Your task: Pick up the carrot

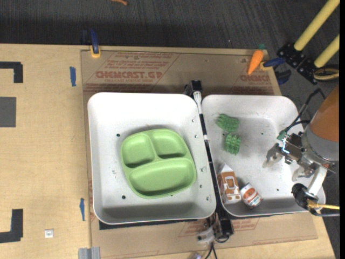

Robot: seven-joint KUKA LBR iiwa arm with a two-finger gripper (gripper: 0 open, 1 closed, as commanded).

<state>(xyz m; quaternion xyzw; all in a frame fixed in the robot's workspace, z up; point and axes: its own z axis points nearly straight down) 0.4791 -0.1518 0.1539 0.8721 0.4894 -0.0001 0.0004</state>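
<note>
Two white bins sit side by side on the counter, yet the carrot [255,61] lies outside both, on the cardboard just beyond the right bin's [285,102] far rim. The gripper [284,154] hovers over that bin's right side, holding nothing; how far open it is I cannot tell. A good pick means clearing the rim, centring over the carrot's body and closing across its width.

Arm [330,124] cut off by right frame edge, only wrist and orange band visible. End effector [280,154] small and cluttered, finger state unreadable. Printing on the carton [229,184] too small to read.
</note>
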